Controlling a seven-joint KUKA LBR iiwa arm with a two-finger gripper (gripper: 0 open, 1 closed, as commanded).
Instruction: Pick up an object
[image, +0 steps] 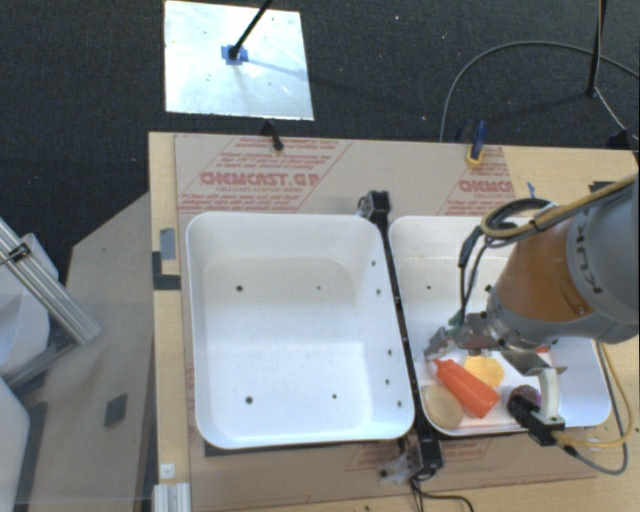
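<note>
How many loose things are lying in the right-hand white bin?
3: an orange carrot-shaped piece near the front, a yellow lump beside it toward the arm, a tan rounded piece at the near rim. The arm may hide more.

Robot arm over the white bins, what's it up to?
The robot arm reaches in from the right, low over the right bin; its job is to pick something up. Its gripper hangs close to a small cluster at that bin's near end: an orange piece, a yellow piece and a tan rounded piece. Nothing can be seen held in it. The left bin is not involved.
</note>
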